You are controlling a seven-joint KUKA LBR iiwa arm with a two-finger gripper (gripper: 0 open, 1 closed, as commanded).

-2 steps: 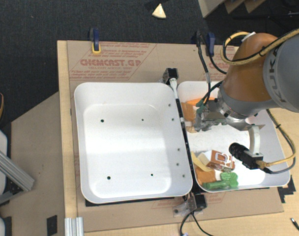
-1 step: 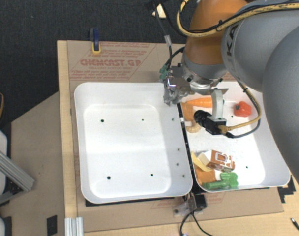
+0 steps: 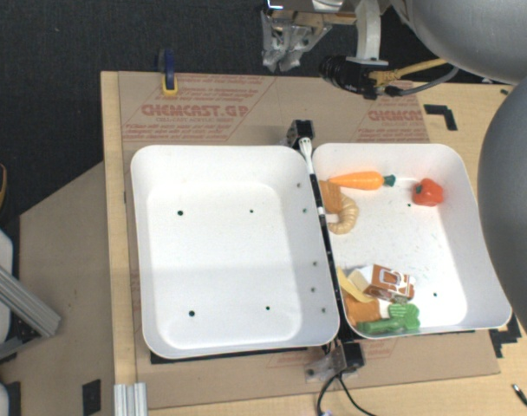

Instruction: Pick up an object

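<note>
Closest to my camera, at about 5 o'clock in the view, a green toy (image 3: 393, 320) lies against the near rim of the right bin (image 3: 458, 232), touching a small heap of flat pieces: a tan and orange wedge (image 3: 361, 303) and a brown-and-white packet (image 3: 390, 281) just above it. Further up that same bin, a toy carrot (image 3: 361, 180) lies on its side near the far rim, its green tip pointing toward 3 o'clock. A red tomato-like piece (image 3: 427, 192) sits near it on the 3 o'clock side, apart from it. Just below the carrot, against the divider between the bins, a curled tan item (image 3: 341, 211) rests; I can't say exactly what it is.

My arm comes in from the upper right as a broad grey mass. The hand (image 3: 285, 48) hangs at 12 o'clock, beyond the far edge of both bins, over the dark area past the surface (image 3: 237, 107), well apart from every object. Its fingers point down and look close together with nothing between them.

I see the left bin (image 3: 220, 250) as a white floor with four small dark dots. A yellow-and-blue clamp (image 3: 168, 72) grips the far edge of the surface at 11 o'clock.
</note>
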